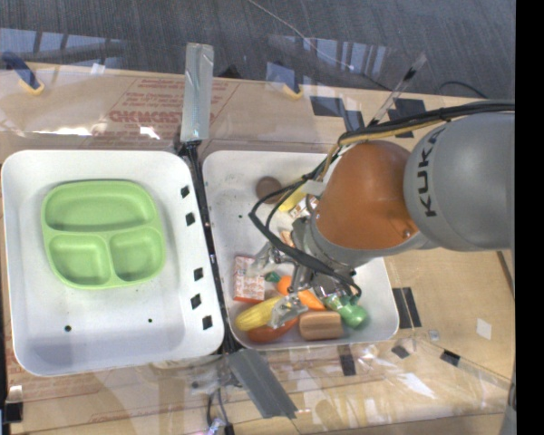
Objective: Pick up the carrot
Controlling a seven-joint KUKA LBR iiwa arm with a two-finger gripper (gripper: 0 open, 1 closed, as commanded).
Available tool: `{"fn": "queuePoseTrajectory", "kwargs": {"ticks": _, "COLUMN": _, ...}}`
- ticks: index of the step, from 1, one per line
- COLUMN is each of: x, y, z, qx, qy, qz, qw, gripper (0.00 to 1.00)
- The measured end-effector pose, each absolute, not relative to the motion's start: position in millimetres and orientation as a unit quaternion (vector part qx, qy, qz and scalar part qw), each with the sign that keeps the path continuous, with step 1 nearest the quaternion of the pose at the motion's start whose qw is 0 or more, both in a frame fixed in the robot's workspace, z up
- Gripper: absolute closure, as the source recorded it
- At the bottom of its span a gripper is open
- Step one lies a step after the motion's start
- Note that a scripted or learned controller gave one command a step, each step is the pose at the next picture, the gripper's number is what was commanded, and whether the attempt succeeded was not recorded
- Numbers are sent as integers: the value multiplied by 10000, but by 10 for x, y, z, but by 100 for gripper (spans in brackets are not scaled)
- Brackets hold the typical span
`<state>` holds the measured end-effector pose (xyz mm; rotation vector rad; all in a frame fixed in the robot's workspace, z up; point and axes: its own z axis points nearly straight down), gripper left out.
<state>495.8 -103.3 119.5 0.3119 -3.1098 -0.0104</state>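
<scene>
Carrot, a small orange tapered toy piece (285, 285), is seen in the right-hand shallow white bin (231, 188), toward that bin's six o'clock, among a cluster of toy foods. A yellow corn-like piece (258, 314) lies at its seven o'clock, a brown bread-like block (321, 326) at its five o'clock, a green rounded piece (352, 314) at its four o'clock, and a red-and-white printed packet (250, 277) at its nine o'clock. The two-finger gripper (301, 299) is lowered into this cluster just beside the carrot, below the orange band of the grey arm (367, 198). Whether its fingers are apart or together cannot be told, since cables and the wrist hide them. No lift is evident: the carrot appears to rest on the bin floor. The approach is judged done; the grasp and the lift are judged left. A green sectioned plastic tray (104, 234) sits in the left-hand white bin (91, 343).
</scene>
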Motion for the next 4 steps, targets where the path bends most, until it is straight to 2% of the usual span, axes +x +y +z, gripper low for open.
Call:
{"fn": "queuePoseTrajectory", "kwargs": {"ticks": 1, "x": 4902, "y": -1137, "z": 985, "qx": 896, "qy": -9960, "qz": -9, "qw": -73, "gripper": 0}}
{"fn": "queuePoseTrajectory", "kwargs": {"ticks": 2, "x": 4916, "y": -1126, "z": 1084, "qx": 931, "qy": -9956, "qz": -6, "qw": -72, "gripper": 100}}
{"fn": "queuePoseTrajectory", "kwargs": {"ticks": 3, "x": 5102, "y": -884, "z": 1929, "qx": 1146, "qy": -9934, "qz": -1, "qw": -16, "gripper": 100}}
{"fn": "queuePoseTrajectory", "kwargs": {"ticks": 4, "x": 5105, "y": -869, "z": 1995, "qx": 1170, "qy": -9931, "qz": -12, "qw": 10, "gripper": 100}}
